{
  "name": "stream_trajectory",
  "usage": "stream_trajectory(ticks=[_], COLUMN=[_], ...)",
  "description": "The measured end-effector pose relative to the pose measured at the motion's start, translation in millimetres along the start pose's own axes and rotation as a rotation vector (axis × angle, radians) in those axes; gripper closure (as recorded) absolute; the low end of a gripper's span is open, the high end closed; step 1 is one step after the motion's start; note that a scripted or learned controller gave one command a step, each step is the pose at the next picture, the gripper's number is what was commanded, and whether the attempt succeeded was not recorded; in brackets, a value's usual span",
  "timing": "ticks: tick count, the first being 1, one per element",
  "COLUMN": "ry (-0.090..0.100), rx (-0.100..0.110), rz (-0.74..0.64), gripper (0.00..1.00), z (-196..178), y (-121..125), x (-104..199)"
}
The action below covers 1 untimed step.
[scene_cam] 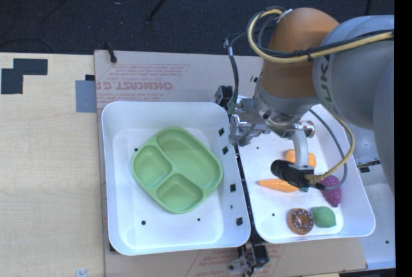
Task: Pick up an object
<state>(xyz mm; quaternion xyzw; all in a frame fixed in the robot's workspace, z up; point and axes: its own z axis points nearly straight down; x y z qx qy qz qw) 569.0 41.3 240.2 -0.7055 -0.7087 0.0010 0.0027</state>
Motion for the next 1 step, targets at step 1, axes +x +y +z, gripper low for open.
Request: stream_trajectory(ticks=[1], ry=[-0.001], rx=[0.001], rz=[0.001], gripper=[1.00], z=[14.5], y=[-12.0], x=[47.3])
